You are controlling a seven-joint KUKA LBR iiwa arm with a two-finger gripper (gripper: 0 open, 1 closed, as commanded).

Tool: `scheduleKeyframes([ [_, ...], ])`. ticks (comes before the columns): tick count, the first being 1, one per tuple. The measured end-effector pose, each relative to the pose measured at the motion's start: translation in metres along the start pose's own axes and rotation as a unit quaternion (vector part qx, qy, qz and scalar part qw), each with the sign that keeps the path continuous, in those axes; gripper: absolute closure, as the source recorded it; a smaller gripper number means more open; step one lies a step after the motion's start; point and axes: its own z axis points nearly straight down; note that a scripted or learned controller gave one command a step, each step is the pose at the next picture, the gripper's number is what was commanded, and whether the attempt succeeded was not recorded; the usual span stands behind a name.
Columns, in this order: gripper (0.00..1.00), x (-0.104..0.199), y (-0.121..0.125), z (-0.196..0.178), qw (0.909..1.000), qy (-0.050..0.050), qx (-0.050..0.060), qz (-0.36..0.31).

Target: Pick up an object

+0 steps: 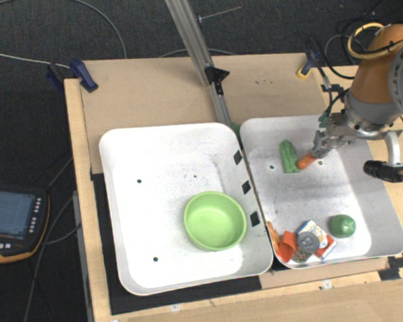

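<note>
We take the small orange object [306, 161] as the thing being picked: it lies on the floor of the right bin [371, 199], in that bin's upper half, touching or just beside the lower end of a green stick-shaped piece [288, 156] that lies to its left. The gripper [320, 149] is down at the orange object's right end, its tips meeting it or very nearly so. We cannot tell whether the object sits between the tips, nor how the tool is set, since it is too small and dark at this slant.

Still measuring from the orange object, a green ball [343, 225] rests well below and a little right of it, near the bin's lower edge. Left of the ball, in the bin's lower left corner, sits a cluster of small items [304, 242]: orange, grey, blue and white pieces packed together.

Further left of the orange object, the left bin [153, 160] holds a light green bowl [214, 220], upright, near its lower right corner.
</note>
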Motion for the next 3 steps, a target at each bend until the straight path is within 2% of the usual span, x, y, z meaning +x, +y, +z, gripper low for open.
scheduleKeyframes([
  [1,1.0,0.001,0.004,-0.063,1.0,0.0,-0.001,0.0],
  [3,1.0,0.008,0.015,-0.164,1.0,0.0,-0.001,0.0],
])
